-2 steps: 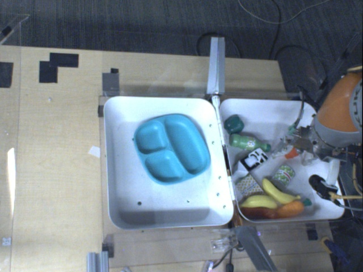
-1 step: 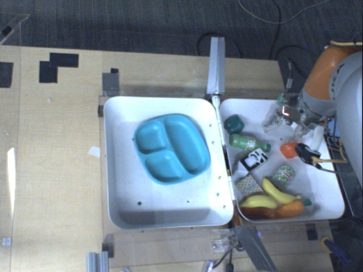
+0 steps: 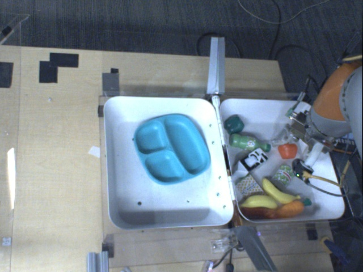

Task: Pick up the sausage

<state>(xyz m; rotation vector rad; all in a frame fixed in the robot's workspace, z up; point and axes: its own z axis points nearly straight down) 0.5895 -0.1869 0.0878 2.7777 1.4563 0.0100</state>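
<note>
Sausage (image 3: 258, 212), dark red-brown, lies against the near wall of the right bin (image 3: 262, 110), touching a banana (image 3: 266, 200), beside a carrot (image 3: 291, 208). Pincer (image 3: 296, 128) hovers well apart; its opening cannot be told. Best grasped across its width, clear of the banana.
</note>
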